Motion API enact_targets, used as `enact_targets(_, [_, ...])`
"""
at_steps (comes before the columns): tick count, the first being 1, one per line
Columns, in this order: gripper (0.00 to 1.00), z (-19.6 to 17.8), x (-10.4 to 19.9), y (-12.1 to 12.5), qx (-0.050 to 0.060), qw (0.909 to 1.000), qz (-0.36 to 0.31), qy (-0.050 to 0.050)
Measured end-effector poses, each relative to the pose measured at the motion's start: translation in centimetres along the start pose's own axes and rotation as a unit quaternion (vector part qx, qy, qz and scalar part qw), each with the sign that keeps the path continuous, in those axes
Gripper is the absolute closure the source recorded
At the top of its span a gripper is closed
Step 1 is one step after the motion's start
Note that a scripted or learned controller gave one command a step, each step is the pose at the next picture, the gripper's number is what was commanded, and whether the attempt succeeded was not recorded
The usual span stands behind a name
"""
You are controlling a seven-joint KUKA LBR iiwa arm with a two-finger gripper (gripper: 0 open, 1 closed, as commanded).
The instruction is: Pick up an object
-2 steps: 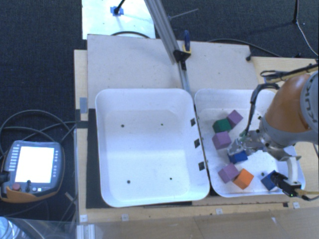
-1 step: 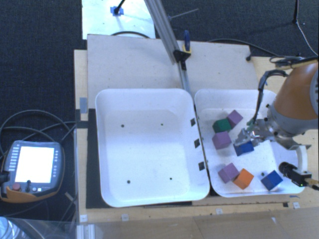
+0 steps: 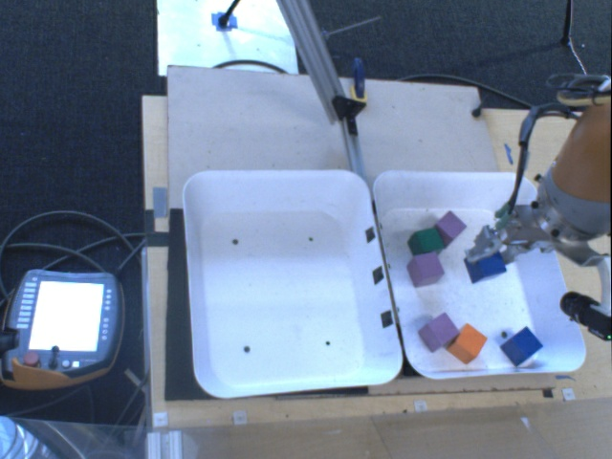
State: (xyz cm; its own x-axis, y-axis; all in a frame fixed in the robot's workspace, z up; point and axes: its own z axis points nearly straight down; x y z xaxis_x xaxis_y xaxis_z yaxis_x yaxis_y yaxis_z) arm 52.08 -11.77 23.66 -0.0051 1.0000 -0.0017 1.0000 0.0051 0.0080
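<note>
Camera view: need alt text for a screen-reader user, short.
The gripper sits low in the right bin, at a blue cube. Around it lie three purple cubes, a green cube, an orange cube and a second blue cube; the left bin adjoins it.

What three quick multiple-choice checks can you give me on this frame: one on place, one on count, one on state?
1. Which bin holds the blocks?
A. the left bin
B. the right bin
C. both bins

2. How many purple blocks are there?
A. one
B. three
C. five

3. Where is the gripper?
A. over the left bin
B. low in the right bin, at a blue block
C. outside both bins

Answers:
1 B: every block lies in the right bin.
2 B: purple blocks show at and, beside one green block, one orange block and two blue.
3 B: the gripper sits right above the blue block; the other blue block lies apart.
</note>
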Motion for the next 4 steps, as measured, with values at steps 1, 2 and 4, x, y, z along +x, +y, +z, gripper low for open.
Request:
enact_targets(1, [1.00,-4.6,0.0,0.2,0.001,1.0000,0.000,0.000])
enact_targets(2, [1.00,-4.4,4.9,1.5,0.003,1.0000,-0.003,0.001])
enact_targets(4, [1.00,-1.7,14.9,4.9,0.004,1.0000,-0.003,0.002])
